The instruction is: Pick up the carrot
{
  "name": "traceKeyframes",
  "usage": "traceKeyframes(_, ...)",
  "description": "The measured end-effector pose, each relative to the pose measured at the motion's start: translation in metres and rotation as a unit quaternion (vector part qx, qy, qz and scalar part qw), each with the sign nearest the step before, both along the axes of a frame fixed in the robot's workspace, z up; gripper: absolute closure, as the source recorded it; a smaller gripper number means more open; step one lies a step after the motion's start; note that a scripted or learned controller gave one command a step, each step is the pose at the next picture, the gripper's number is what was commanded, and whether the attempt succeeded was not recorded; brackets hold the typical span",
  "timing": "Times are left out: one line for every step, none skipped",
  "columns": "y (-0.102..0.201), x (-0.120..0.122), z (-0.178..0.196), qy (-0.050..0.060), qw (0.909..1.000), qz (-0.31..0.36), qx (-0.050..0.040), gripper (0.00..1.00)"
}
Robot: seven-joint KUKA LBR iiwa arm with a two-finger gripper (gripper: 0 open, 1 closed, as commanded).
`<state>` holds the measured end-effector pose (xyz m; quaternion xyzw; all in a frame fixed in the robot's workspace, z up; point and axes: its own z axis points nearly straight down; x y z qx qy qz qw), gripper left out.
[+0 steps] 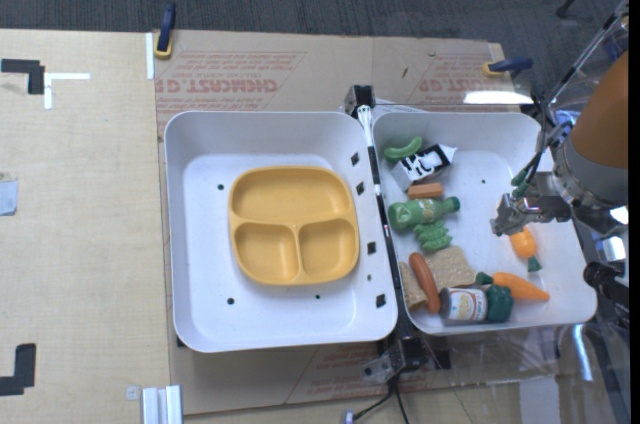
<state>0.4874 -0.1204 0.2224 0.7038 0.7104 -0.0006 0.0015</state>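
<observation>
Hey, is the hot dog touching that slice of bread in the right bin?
Touching. The camera view shows the hot dog lying across the bread slice, overlapping its left part with no gap.

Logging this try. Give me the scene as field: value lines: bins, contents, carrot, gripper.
left bin: holds a yellow tray with three sections
right bin: toy food along its left side and near edge
contents: green bottle, sausage, bread slice, brown jar, green pieces
carrot: lies flat near the bin's near right corner, beside the jar
gripper: over the right bin's right side, above a small orange piece
carrot status: not lifted, apart from the gripper
</observation>
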Motion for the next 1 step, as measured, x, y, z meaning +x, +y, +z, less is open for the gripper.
traceKeyframes(-0.0615, 0.0422, 0.0090, 0.001, 0.9999, -0.016, 0.0000, 1.00)
